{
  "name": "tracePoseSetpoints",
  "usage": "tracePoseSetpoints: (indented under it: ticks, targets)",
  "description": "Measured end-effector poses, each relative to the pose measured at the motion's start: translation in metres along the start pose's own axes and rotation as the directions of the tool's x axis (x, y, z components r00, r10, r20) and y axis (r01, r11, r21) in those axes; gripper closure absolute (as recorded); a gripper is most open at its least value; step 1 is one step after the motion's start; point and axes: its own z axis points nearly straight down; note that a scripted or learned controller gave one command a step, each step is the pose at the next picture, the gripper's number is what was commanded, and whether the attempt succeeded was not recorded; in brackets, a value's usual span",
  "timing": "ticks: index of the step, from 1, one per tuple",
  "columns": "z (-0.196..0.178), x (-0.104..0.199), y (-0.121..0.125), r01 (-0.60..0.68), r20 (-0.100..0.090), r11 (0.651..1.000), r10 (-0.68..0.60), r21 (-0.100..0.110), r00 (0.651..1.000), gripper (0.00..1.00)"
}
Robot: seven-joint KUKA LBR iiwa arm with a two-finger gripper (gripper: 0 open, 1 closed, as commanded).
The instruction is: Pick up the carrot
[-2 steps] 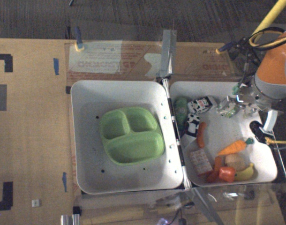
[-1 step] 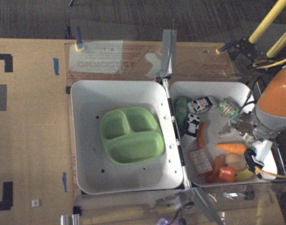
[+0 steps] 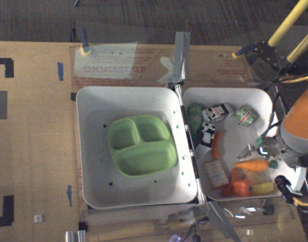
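Camera view | two bins [image 3: 88, 110] | one carrot [image 3: 252, 165] | one green plate [image 3: 142, 146] | hand [image 3: 260, 149] state unclear

Showing an orange band [image 3: 301, 116] over a grey wrist [image 3: 295, 144], giving way to a small silvery metal claw [image 3: 259, 149]; trailing dark cables [image 3: 291, 189] beside white fittings.

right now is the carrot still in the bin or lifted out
In the bin: the carrot lies flat on the floor of the right bin, beside other toy food.
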Motion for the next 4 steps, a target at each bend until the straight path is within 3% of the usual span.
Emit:
tracePoseSetpoints:
  ticks: [1,2,3,4]
  targets:
    - [-0.011,-0.002,0.001,-0.003,0.004,1.0,0.003,-0.006,1.0,1.0]
    - [-0.103,0.057,-0.004,0.178,0.004,0.984,-0.178,0.005,0.984,1.0]
    - [-0.103,0.056,-0.005,0.177,0.004,0.984,-0.177,0.005,0.984,0.0]
    - [-0.02,0.088,0.034,0.036,0.008,0.999,-0.036,-0.01,0.999,0.0]
